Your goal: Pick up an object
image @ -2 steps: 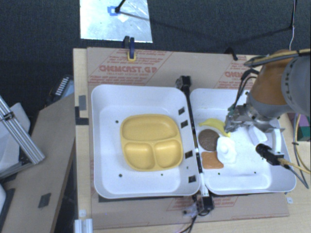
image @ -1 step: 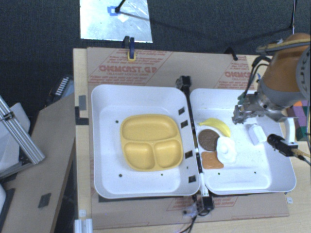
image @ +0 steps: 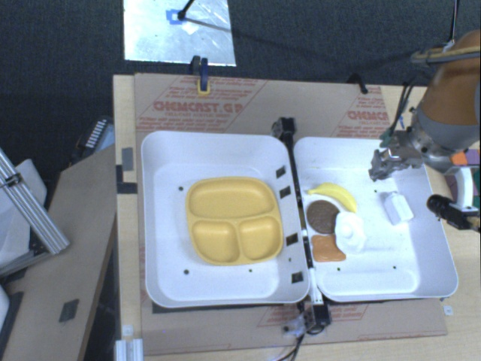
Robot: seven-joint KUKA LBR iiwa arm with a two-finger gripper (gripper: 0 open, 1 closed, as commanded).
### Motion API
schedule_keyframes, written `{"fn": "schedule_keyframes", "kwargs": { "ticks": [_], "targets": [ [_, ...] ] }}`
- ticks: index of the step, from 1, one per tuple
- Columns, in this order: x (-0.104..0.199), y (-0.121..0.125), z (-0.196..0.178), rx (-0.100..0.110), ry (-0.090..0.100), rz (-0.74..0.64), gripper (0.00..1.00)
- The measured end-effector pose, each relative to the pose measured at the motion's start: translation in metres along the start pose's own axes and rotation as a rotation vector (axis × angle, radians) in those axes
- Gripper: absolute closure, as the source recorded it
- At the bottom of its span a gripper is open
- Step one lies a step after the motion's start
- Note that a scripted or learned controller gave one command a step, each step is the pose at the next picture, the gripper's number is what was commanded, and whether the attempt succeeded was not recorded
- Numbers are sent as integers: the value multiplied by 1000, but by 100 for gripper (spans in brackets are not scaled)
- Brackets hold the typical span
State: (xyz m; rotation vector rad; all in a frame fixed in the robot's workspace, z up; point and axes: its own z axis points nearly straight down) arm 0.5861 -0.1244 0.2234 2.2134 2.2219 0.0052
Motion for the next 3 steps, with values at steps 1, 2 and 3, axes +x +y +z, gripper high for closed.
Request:
{"fn": "schedule_keyframes", "kwargs": {
  "ticks": [1,2,3],
  "targets": [
    [4,3,-44,1,0,-1,100],
    [49,0,-31,4,2,-4,100],
    [109,4,-32,3,2,-6,100]
  ]
}}
